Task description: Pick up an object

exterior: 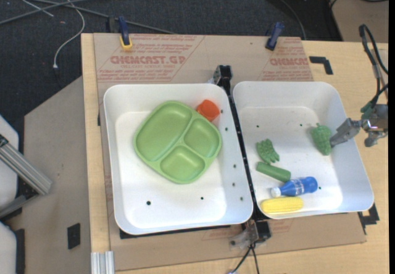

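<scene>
Gripper (336, 137) sits at the right bin's (290, 95) far edge, touching the green leafy toy (321, 139); whether it is wide or narrow I cannot tell. Probably this near toy is its target.

Two bins sit side by side on a bench (92, 143). In the left bin (117, 161) a divided plate (178, 141) lies toward the back, with a small ball (208, 109) touching its far right edge. In the right bin (352, 174), a toy leaf (321, 138) lies by the right wall, with the gripper (343, 132) just beside it on its right. Nearer the dividing wall lies a small bumpy toy (267, 150); in front of it a stick-shaped toy (273, 171), then a bottle (297, 187), and a corn cob (282, 206) at the front wall.
</scene>
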### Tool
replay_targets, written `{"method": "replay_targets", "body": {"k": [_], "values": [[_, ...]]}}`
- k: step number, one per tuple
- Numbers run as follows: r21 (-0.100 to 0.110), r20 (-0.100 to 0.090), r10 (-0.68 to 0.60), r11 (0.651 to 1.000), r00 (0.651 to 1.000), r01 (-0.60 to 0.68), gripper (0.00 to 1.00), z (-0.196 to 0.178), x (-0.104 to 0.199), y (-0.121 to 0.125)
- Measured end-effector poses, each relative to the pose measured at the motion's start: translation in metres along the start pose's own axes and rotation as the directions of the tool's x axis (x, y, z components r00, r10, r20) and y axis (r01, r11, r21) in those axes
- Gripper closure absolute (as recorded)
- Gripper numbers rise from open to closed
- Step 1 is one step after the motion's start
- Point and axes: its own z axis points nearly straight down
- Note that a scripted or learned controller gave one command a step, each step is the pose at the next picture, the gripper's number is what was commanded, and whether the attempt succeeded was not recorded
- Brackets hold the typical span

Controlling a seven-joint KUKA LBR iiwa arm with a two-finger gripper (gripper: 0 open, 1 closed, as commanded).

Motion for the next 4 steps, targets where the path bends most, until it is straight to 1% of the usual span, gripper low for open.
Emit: {"method": "replay_targets", "body": {"k": [1, 2, 3, 4], "values": [[-0.012, 0.004, -0.004, 1.000, 1.000, 0.004, 0.00, -0.006, 0.001, 0.002], [-0.007, 0.001, -0.004, 1.000, 1.000, 0.004, 0.00, 0.039, 0.008, 0.006], [-0.008, 0.001, -0.004, 1.000, 1.000, 0.004, 0.00, 0.081, 0.011, 0.005], [-0.006, 0.001, -0.004, 1.000, 1.000, 0.004, 0.00, 0.140, 0.012, 0.014]]}}
